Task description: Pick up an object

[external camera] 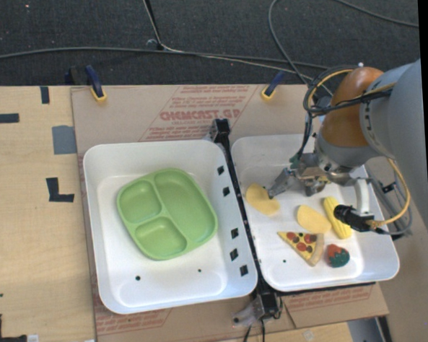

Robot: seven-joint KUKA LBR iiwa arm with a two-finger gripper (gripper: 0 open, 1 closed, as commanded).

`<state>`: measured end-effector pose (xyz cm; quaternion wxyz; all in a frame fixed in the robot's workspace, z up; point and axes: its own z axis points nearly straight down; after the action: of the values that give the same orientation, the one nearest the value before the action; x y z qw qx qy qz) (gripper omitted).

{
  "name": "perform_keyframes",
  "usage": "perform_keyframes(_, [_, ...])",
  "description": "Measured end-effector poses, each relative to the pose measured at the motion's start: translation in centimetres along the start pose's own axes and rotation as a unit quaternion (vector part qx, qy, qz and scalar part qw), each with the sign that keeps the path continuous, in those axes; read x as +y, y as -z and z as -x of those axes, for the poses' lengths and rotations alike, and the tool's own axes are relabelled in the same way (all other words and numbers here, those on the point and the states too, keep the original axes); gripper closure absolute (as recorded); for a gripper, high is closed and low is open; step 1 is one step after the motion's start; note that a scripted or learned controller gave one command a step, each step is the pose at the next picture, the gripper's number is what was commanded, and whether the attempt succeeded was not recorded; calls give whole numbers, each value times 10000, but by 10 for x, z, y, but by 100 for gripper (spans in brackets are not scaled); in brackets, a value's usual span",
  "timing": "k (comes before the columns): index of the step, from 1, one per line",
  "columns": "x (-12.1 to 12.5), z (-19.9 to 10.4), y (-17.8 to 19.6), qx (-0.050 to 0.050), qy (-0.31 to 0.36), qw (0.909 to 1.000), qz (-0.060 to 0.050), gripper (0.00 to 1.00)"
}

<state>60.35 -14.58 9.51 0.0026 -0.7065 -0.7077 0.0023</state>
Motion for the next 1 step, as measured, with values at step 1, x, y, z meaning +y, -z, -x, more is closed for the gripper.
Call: perform_keyframes(1, [1, 0, 13, -2, 6, 10000, 22, 100])
